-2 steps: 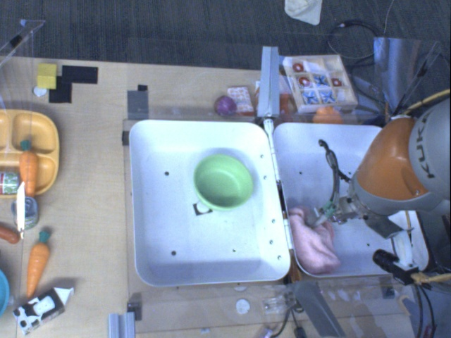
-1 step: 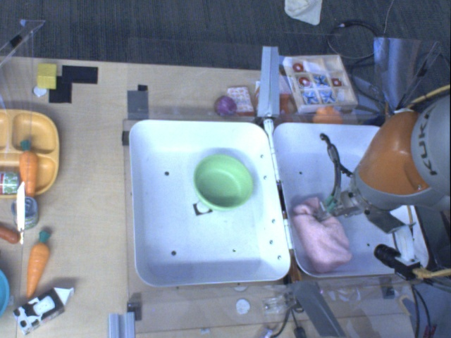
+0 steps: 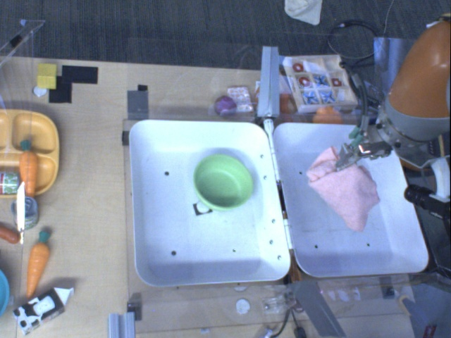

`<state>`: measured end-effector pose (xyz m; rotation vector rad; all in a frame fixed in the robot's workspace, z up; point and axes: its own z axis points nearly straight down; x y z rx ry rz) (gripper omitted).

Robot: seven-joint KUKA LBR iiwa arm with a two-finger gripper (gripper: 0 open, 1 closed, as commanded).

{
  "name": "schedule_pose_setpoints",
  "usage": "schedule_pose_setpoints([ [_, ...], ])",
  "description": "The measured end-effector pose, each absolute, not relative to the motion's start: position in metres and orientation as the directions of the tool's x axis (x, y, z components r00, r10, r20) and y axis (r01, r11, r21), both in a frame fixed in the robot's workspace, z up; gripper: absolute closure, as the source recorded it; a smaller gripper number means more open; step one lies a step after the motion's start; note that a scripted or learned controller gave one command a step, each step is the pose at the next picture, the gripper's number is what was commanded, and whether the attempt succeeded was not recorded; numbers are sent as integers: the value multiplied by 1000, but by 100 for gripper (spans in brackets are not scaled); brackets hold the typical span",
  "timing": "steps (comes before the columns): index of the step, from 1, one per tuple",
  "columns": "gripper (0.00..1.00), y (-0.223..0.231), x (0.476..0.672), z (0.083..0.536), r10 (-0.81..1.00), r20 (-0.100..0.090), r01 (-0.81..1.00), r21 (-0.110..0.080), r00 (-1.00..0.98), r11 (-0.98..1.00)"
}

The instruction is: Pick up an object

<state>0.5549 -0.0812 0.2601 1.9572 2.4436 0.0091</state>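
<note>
Pink cloth (image 3: 345, 189) lies crumpled in the right bin (image 3: 394, 248), toward its upper middle, one corner bunched up at the top. My pincer (image 3: 350, 153) sits right at that raised corner, tips touching or nearly touching the fabric. Fingers are small and blurred from up here, so I cannot tell whether they're apart or closed, and I won't claim a hold on the cloth.

From the cloth outward: the left bin (image 3: 162, 252) sits beside it across the divider, with a green bowl (image 3: 224, 180) near its middle, well apart from the cloth. Above the cloth, beyond the bin rim, a patterned box (image 3: 318, 82) rests on the surface (image 3: 91, 189).

Step in hand, as I read it: grasping the cloth at the bunched corner. To do it well I'd pinch on the raised fold, not the flat part, since the flat part gives the fingers nothing to bite. Go deep enough to catch more than one layer, close fully, then lift straight up and slow. Watch that the cloth hangs from the fingers before calling it picked. Keep off the bin's upper wall.
</note>
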Motion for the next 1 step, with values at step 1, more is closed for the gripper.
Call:
schedule_pose_setpoints([
  [1,100,-66,617,255,1000,-2,1000,6,20,-20],
])
